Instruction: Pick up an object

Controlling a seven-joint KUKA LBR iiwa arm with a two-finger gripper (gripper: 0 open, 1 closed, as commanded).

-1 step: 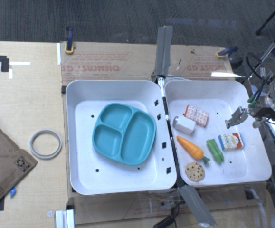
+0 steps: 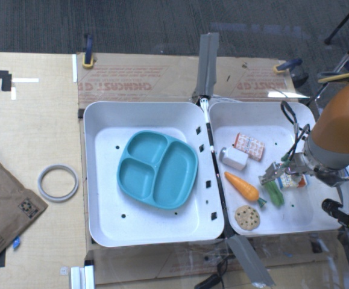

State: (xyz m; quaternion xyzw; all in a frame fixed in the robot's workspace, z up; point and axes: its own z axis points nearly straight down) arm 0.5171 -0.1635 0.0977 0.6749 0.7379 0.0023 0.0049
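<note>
The gripper is low in the right bin, just above a green object that lies beside the carrot; whether its jaws are apart or together, I cannot tell. To do this step well, I think it should go straight down, centred on the green object, and not push the carrot or the cookie nearby.

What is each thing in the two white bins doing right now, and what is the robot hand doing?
Blue plate: lying flat in the left bin, nothing on it.
Carrot: lying on its side in the right bin.
Cookie: flat, near the front edge.
Red-and-white packet: lying flat.
White block: beside the packet.
Green item: lying under the gripper.
Gripper: low over the right bin.
</note>
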